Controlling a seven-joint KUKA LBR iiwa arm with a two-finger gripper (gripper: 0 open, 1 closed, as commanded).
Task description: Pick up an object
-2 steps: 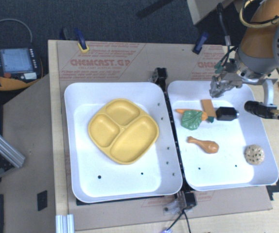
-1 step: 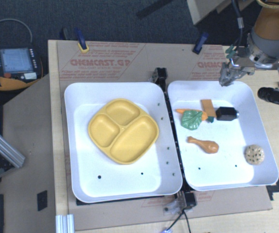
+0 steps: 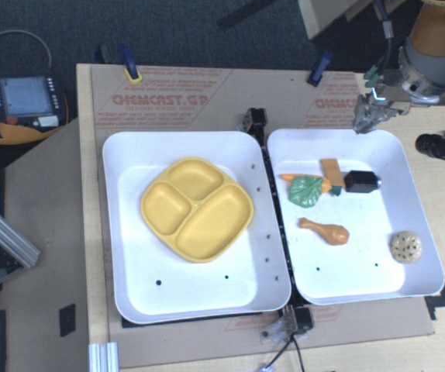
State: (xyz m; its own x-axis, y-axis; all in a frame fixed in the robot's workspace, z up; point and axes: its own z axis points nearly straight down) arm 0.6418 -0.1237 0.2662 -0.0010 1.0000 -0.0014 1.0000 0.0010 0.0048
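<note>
My gripper (image 3: pixel 368 122) hangs over the far right rim of the right bin (image 3: pixel 362 281), above and behind the objects. In that bin lie a green leaf-shaped piece (image 3: pixel 306 191) over an orange carrot-like piece (image 3: pixel 294 177), a tan block (image 3: pixel 331 172), a black block (image 3: pixel 360 181), a brown drumstick (image 3: pixel 325 231) and a round cookie (image 3: pixel 405 246) near the right wall. All of them rest on the bin floor, apart from the gripper.
The left bin (image 3: pixel 129 270) holds a yellow three-compartment plate (image 3: pixel 197 208). A black clamp (image 3: pixel 254 120) sits between the bins at the back. Clips (image 3: pixel 132 72) stand on the board's far edge. A teach pendant (image 3: pixel 22 103) lies at the left.
</note>
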